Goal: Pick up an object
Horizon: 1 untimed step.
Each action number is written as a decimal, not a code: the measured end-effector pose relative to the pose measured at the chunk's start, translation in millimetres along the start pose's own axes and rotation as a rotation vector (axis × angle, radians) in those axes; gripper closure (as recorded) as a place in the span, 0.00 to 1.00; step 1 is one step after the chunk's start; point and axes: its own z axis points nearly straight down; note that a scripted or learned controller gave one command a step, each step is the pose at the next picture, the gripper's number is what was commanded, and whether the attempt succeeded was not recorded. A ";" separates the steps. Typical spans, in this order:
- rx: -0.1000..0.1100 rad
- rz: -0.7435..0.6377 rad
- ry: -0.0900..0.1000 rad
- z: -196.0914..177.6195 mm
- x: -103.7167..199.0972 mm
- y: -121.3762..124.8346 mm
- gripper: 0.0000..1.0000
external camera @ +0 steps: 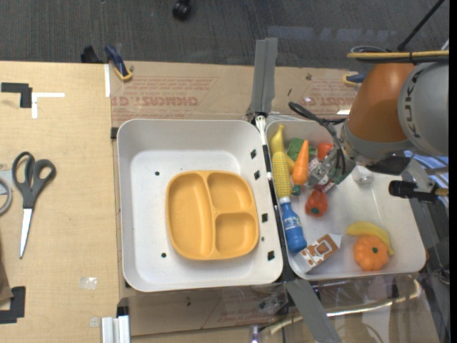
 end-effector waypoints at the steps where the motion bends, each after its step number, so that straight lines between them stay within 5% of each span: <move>1: 0.011 0.037 0.017 -140.7 13.7 61.1 1.00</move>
